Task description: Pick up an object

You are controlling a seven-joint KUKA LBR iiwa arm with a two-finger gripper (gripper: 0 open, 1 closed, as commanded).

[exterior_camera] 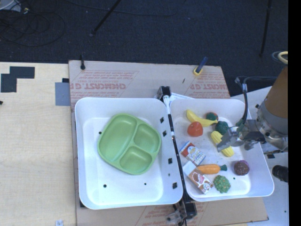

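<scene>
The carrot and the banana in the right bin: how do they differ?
The carrot is orange with a green tip and straight; the banana is yellow and curved. The carrot lies near the bin's front, by a small carton; the banana lies toward the back, above the tomato. Both are toy foods lying flat.

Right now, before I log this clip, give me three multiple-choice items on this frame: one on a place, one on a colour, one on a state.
1. Which bin holds the divided plate?
A. left bin
B. right bin
C. neither

2. What colour is that plate?
A. white
B. green
C. orange

3. Where is the carrot?
A. lifted by the arm
B. on the plate
C. lying on the right bin's floor

Answers: 1 A, it sits inside the left bin. 2 B, it is light green. 3 C, it lies in the right bin, apart from the gripper.
</scene>
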